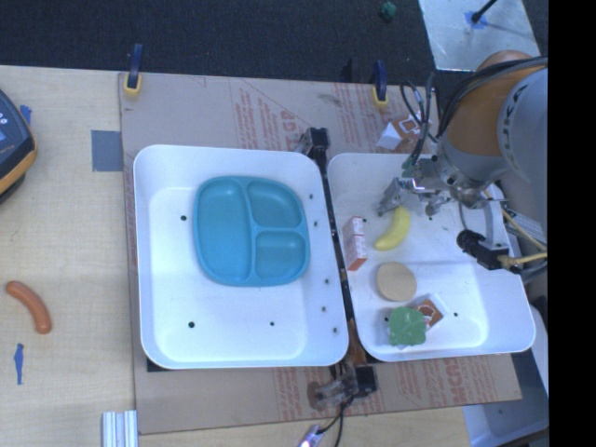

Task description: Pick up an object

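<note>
In the right bin [484, 329] lie a yellow banana [394, 230], a small red and white carton [355, 241], a tan round cookie [397, 281], a green leafy toy [406, 326] and a small orange piece [429, 311]. My gripper [410, 196] hangs over the bin's far part, just above the banana's upper end. Its metal fingers [390, 200] spread apart with nothing between them.
The left bin [158, 324] holds a blue divided plate [251, 230]. An orange sausage toy [30, 305] lies on the bench at far left, and a dark device [13, 147] sits at the left edge. Clamps hold the cardboard at the back.
</note>
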Controlling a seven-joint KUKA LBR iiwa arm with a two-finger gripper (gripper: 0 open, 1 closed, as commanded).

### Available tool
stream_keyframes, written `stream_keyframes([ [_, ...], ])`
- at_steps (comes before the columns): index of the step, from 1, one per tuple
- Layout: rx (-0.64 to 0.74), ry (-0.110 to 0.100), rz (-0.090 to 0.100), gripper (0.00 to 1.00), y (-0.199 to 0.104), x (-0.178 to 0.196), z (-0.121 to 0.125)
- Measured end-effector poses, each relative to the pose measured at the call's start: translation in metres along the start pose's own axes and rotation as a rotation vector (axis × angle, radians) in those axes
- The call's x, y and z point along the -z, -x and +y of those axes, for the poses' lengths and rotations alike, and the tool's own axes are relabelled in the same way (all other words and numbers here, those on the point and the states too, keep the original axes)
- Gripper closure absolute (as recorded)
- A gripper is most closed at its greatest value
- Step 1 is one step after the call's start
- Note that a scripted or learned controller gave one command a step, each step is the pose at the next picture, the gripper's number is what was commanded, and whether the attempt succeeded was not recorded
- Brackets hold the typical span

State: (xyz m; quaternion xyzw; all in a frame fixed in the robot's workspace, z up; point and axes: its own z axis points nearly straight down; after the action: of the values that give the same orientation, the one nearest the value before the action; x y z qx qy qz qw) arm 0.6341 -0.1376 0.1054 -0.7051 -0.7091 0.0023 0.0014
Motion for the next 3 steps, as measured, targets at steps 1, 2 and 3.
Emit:
stream_keyframes([
  [1, 0.003, 0.003, -0.002, 0.0, 0.001, -0.013, 0.006],
  [2, 0.005, 0.003, -0.002, 1.0, 0.002, -0.003, 0.007],
  [3, 0.002, 0.002, 0.001, 1.0, -0.114, 0.087, -0.049],
])
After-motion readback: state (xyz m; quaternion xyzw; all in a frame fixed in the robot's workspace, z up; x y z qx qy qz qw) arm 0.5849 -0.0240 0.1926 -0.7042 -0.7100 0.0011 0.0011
